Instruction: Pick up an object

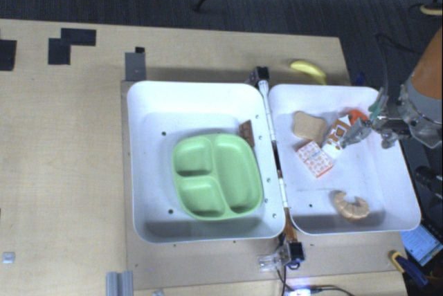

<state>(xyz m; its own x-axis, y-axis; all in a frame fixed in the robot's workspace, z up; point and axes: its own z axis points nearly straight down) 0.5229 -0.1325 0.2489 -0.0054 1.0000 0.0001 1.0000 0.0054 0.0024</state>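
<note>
A croissant (pixel 351 205) lies nearest in the right bin (pixel 398 218). Beyond it sit a red-checked packet (pixel 315 158) and a bread slice (pixel 309 126). The gripper (pixel 358 132) hangs over an orange-and-white carton (pixel 337 133), its grip impossible to tell. The left bin (pixel 149 149) holds a green divided tray (pixel 216 176); a banana (pixel 309 70) lies behind.

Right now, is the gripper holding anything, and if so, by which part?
It cannot be told. The gripper sits right by the small orange carton in the right bin, too blurred to show a hold.
</note>
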